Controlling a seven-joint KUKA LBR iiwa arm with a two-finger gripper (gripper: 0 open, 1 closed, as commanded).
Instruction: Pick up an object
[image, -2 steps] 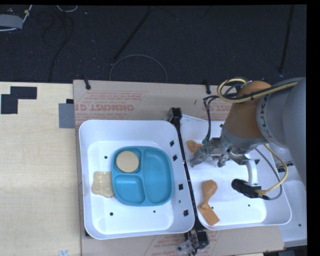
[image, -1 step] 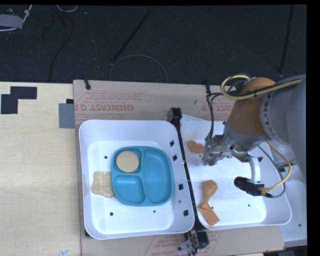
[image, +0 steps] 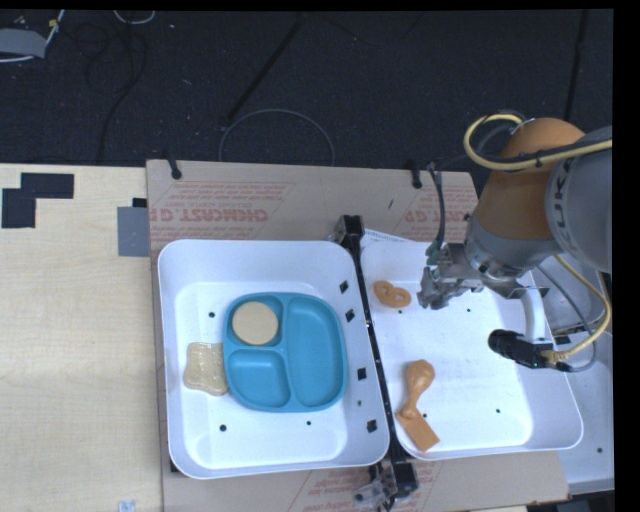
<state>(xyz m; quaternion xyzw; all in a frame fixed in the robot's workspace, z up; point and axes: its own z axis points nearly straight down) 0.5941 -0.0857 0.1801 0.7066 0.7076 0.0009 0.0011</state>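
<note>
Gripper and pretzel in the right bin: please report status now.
Gripper low in right bin, fingers unclear. Pretzel just beside it, not held. Drumstick lies nearer, out of the way.

grey arm reaches in from the right, claw (image: 437, 291) pointing down.

Dark carpet floor (image: 300, 80) — cables trailing — behind pale wooden bench (image: 70, 340).

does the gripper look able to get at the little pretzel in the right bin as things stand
Probably yes. The gripper hangs just right of the pretzel, which lies alone on the right bin floor with nothing between them; the bin divider on its left might crowd one finger.
</note>
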